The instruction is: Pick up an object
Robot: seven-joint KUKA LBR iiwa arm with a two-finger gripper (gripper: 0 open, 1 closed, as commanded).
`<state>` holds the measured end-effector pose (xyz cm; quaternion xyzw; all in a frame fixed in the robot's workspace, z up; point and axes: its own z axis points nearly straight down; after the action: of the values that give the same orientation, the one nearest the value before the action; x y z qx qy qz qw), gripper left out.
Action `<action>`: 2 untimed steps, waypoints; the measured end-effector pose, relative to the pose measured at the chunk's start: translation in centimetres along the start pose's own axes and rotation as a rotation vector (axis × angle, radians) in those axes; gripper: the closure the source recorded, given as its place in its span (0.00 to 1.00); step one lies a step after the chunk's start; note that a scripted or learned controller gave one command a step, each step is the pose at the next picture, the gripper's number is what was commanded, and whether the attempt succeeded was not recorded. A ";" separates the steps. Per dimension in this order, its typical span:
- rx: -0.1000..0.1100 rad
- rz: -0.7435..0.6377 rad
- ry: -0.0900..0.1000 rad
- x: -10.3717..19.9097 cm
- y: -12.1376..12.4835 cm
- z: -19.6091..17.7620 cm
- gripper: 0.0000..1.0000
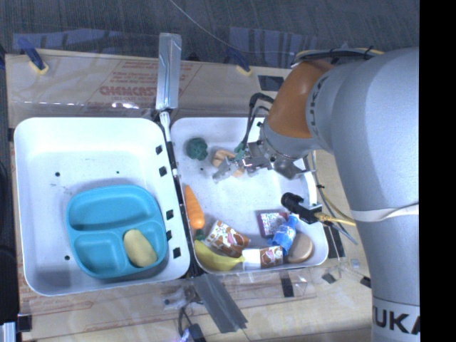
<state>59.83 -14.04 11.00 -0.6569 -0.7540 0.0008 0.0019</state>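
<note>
My gripper hangs low over the upper middle of the right bin. A small tan-orange object lies just beside its tip, touching or nearly so; nothing shows as held. A dark green ball sits to the left of that. Along the bin's left wall lies a carrot. At the front of the bin are a banana, a printed snack packet, a purple packet, a blue bottle and a brown rounded piece.
The left bin holds a blue divided tray with a yellow potato-like piece in its front compartment. The arm's grey body and orange band cover the right bin's right side. A metal divider stands between the bins.
</note>
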 end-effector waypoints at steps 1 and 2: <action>-0.002 0.084 -0.001 -1.1 5.7 1.8 0.00; -0.007 -0.208 -0.004 1.4 6.2 -3.5 0.00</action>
<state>65.79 -11.84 14.49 -0.5752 -0.8180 -0.0007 -0.0019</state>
